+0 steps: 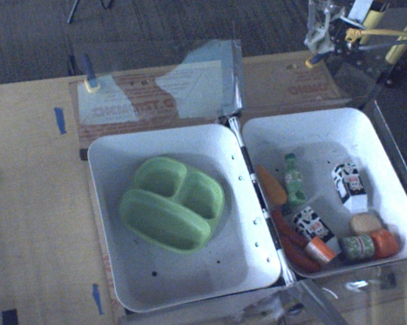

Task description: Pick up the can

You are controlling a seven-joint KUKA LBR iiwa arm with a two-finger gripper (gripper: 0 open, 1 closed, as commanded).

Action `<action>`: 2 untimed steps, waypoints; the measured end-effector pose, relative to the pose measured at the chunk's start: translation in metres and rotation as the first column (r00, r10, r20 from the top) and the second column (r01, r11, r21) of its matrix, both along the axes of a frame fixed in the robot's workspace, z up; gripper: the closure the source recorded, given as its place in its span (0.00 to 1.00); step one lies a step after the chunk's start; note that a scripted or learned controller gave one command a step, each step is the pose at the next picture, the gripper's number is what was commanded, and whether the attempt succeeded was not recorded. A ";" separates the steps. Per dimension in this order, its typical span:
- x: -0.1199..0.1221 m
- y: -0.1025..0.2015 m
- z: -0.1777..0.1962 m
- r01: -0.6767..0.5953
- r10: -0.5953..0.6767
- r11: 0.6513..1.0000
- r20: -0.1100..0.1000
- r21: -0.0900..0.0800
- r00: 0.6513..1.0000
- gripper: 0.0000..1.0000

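The can [357,248] has a green label and lies on its side near the front right corner of the right bin [378,135]. It rests between a small orange-and-white cup [320,249] and an orange piece [387,243]. My gripper [324,32] hangs high at the back right, beyond the bin's far edge and well away from the can. Its fingers stand apart with nothing between them.
The right bin also holds a green bottle [293,178], a carrot [271,185], two cow-patterned cartons [350,185] [310,223], a red chili [293,246] and a tan bread piece [365,223]. A green divided plate [172,203] lies in the left bin [130,279].
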State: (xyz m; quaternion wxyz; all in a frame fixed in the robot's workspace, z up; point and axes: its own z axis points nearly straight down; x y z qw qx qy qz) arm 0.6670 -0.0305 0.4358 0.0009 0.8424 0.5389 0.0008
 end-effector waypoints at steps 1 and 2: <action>0.000 0.064 -0.001 0.067 -0.067 0.998 -0.001 0.001 0.998 1.00; 0.000 0.119 -0.001 0.208 -0.208 0.978 -0.001 0.002 0.978 1.00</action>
